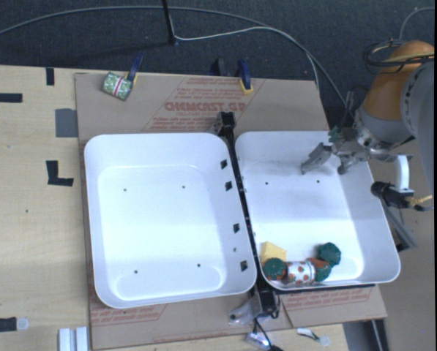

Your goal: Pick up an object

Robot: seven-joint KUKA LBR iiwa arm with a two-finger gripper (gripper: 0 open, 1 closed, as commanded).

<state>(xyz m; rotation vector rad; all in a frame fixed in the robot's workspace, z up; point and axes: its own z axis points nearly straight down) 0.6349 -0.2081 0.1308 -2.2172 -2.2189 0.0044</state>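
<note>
Several small objects lie huddled at the near edge of the right bin (364,218): a yellow block (273,251), a green ball-like piece (274,268), a red and white can (301,271) on its side, and a dark green lump (328,254). My gripper (326,161) hangs over the far right part of that bin, well away from the pile, with its two fingers spread apart and nothing between them.
The left bin (159,218) sits beside the right one, with a black divider (236,196) between them. A small green and white item (117,85) lies on the cardboard behind the left bin. Blue and yellow clamps (244,75) and a cable run along the back.
</note>
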